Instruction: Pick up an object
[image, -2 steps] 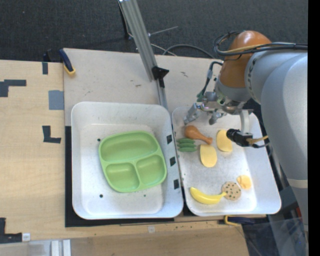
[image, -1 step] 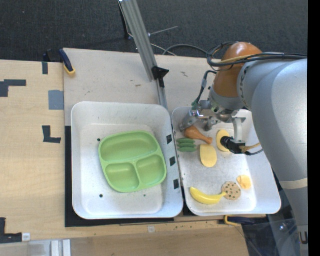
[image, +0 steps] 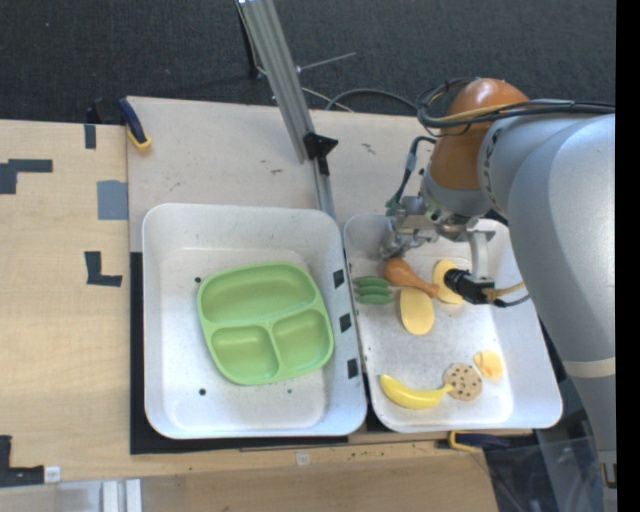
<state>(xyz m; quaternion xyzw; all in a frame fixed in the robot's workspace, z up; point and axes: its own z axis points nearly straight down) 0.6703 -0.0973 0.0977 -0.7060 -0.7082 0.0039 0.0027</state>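
A grey KUKA arm (image: 560, 220) with an orange band (image: 475, 135) above its wrist reaches in from the right over the right-hand white bin (image: 520, 405), its gripper (image: 405, 235) lowered into the far left part of that bin, close to the bin's back rim. Whether the jaws are spread or pressed together cannot be told: the wrist and its cabling hide the fingertips from the overhead camera.

Just in front of the gripper, toward the bin's middle, lies an orange-brown toy drumstick (image: 408, 275), its thick end nearest the gripper and its thin end pointing toward the bin's right side. It appears to sit on the bin floor at or just beside the jaws; nothing can be seen held between them.

Around the drumstick in the same bin: a green ridged piece (image: 372, 290) to its left against the bin's left wall, a pale yellow oval piece (image: 417, 312) just in front of it, and a round yellow piece (image: 450, 280) to its right, partly behind a black fitting on the arm. Near the bin's front rim lie a yellow banana (image: 410, 392), a speckled round cookie (image: 462, 380) touching the banana's right tip, and a small orange-yellow piece (image: 489, 364) just right of the cookie.

The left-hand white bin (image: 165, 300) holds a green divided plate (image: 265, 322).
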